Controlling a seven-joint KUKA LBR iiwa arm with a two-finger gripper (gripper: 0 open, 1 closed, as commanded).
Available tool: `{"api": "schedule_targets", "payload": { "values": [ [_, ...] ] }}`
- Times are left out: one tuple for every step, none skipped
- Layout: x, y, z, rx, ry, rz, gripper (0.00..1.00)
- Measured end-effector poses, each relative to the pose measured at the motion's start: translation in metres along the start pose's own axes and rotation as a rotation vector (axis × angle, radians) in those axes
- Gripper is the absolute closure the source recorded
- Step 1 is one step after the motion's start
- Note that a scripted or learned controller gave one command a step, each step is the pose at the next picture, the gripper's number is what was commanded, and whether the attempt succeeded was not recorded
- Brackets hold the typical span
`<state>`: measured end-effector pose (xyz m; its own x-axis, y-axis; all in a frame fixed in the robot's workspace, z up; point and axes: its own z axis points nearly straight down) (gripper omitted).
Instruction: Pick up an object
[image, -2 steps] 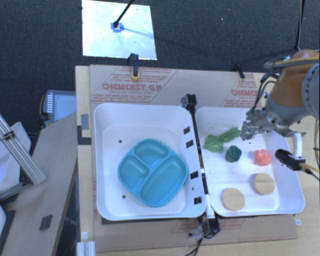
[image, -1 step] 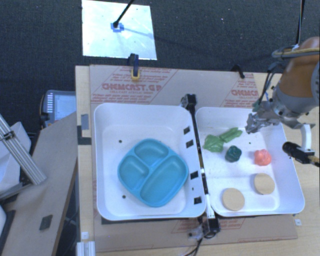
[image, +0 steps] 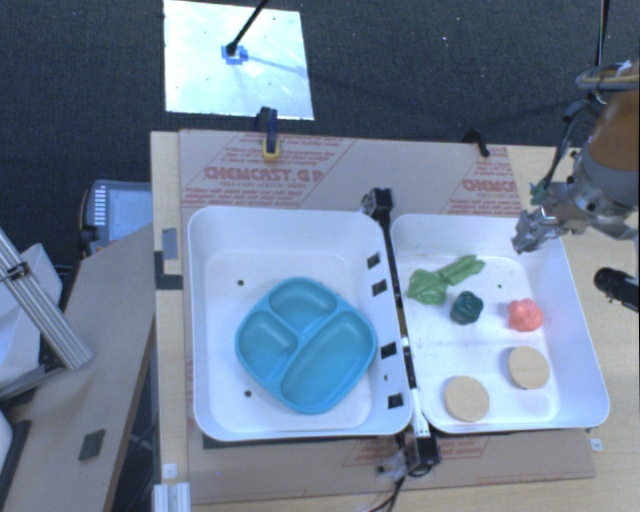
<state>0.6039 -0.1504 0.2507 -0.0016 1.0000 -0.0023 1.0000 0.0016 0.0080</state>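
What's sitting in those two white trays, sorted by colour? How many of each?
Blue: 1, the divided plate in the left bin
Green: 2, a light green piece and a dark green piece
Pink-red: 1, a round piece
Tan: 2, flat discs
Total: 6

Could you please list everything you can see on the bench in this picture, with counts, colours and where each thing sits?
White bins: 2, white, side by side on the bench.
Divided plate: 1, blue, in the left bin.
Leafy green piece: 1, light green, far part of the right bin.
Dark green piece: 1, dark green, just nearer than the leafy one.
Pink-orange piece: 1, right side of the right bin.
Tan discs: 2, tan, near part of the right bin.
Gripper: 1, grey, over the right bin's far right corner.
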Motion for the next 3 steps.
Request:
{"api": "schedule_targets", "payload": {
  "values": [
    [0.0, 0.002, -0.039, 0.001, 0.001, -0.002, 1.0],
    [0.046, -0.006, -0.021, 0.007, 0.003, -0.006, 1.0],
    [0.093, -0.018, -0.003, 0.008, 0.004, -0.007, 1.0]
  ]
}}
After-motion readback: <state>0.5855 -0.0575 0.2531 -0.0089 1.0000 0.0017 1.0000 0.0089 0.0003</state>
